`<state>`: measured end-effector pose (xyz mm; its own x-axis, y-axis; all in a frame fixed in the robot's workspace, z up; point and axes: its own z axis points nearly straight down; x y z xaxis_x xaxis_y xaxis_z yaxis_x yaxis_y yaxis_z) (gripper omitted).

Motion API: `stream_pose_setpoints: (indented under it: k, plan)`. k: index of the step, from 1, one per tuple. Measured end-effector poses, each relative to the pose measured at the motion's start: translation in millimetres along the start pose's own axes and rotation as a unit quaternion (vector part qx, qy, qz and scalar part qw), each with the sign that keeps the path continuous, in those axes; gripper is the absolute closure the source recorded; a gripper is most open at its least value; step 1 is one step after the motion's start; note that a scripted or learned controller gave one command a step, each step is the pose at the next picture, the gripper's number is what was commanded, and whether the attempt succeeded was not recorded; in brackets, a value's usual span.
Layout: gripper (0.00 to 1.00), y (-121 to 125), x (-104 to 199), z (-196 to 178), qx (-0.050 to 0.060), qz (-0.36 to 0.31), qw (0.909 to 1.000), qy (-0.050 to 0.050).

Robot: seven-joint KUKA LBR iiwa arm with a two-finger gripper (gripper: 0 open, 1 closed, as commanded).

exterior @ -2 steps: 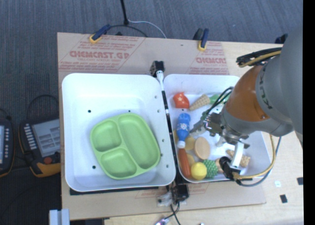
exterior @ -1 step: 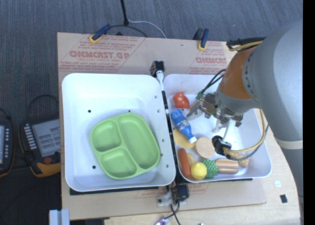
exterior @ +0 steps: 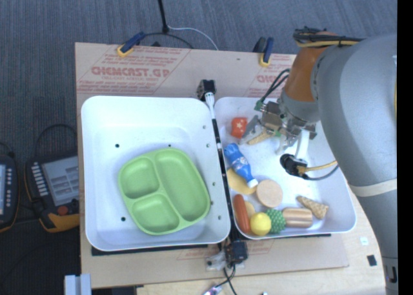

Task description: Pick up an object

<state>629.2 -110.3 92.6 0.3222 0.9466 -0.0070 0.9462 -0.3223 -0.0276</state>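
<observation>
Resting in the left bin [exterior: 103, 119], lower centre-left of frame: green divided plate [exterior: 164, 190]. Crowding the right bin [exterior: 335, 203], lower centre: blue bottle [exterior: 239, 163], round tan disc [exterior: 269, 193], sausage [exterior: 241, 212], yellow lemon [exterior: 261, 224], hot dog [exterior: 297, 217]. Lying further up: small red item [exterior: 239, 126]. Hanging over the right bin's upper part: gripper [exterior: 279, 127]; finger spread and any hold cannot be told.

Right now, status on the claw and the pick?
Claw low in right bin, grip unreadable. Red item just left of it. Blue bottle close by.
</observation>
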Motion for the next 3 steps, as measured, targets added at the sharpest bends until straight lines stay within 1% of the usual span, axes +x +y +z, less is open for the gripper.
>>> stream_pose_setpoints:
  k: [1, 2, 3]
  plan:
    - [0.00, -41, -81, -46, -0.014, -0.084, 0.9963, 0.001]
    - [0.00, -37, -14, -1, -0.016, -0.088, 0.9960, 0.001]
    - [0.00, 24, 14, 0, 0.011, -0.147, 0.9891, -0.005]
